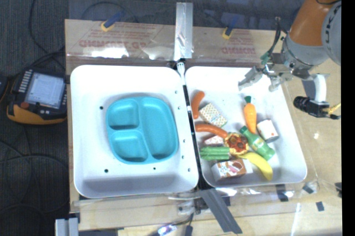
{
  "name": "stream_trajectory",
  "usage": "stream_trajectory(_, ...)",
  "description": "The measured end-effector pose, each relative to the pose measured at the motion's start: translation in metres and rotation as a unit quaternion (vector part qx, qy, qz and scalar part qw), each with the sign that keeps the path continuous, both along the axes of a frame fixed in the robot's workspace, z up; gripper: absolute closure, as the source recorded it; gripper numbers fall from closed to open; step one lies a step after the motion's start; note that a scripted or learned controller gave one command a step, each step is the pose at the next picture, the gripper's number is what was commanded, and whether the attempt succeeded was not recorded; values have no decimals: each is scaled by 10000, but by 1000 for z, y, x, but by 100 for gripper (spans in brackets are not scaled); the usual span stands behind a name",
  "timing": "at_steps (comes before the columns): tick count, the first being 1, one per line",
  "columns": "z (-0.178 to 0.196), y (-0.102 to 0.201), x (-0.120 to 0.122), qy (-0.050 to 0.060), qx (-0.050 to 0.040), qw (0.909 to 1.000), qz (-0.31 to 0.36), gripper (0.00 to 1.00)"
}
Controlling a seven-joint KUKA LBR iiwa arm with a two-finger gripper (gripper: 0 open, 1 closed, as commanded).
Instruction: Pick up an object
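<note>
The end effector (260,75) hangs over the far right corner of the right bin (294,140), its two fingers spread apart with nothing between them. No object has been picked yet; the arm (310,24) looks to be in the approach step, above the bin and not down among the items. The candidates lie clustered in that bin: an orange carrot (250,116) nearest the end effector, a small white box (267,129) just beside it, a patterned packet (213,114), a sausage (211,129), a banana (258,164). The left bin (83,118) holds a blue divided tray (141,128). The next move likely calls for descending over the carrot, which stands a little apart, and straddling it before closing
</note>
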State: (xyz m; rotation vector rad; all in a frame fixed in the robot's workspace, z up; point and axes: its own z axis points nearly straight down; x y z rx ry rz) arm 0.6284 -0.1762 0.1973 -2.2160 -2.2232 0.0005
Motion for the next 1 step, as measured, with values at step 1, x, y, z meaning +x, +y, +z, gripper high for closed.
stream_trajectory(1, -103, -25, 1, -14, -2, 9993, 371, 0)
